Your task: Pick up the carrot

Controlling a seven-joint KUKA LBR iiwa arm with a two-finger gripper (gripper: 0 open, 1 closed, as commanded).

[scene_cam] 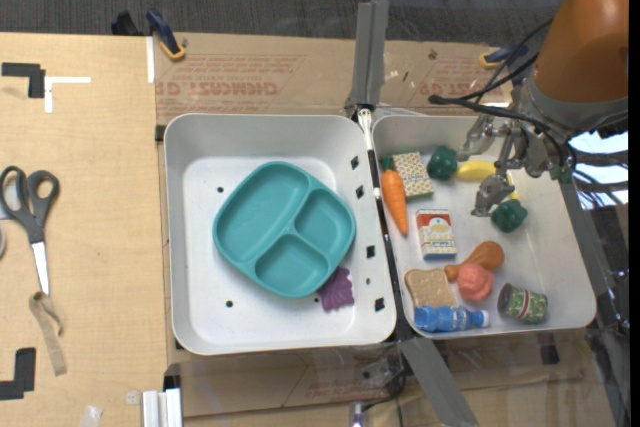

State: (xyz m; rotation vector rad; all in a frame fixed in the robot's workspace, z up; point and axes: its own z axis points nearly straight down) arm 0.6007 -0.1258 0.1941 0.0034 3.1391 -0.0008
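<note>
Arm over right bin | carrot at left wall, apart

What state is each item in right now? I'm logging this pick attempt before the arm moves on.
carrot: lying flat in the right bin, along its left wall, not gripped.
end effector: above the right bin's far right part, apart from the carrot.
teal plate: flat in the left bin, nothing in its compartments.
blue bottle: lying on its side.
can: tipped on its side.
scissors: closed, on the bench.
</note>
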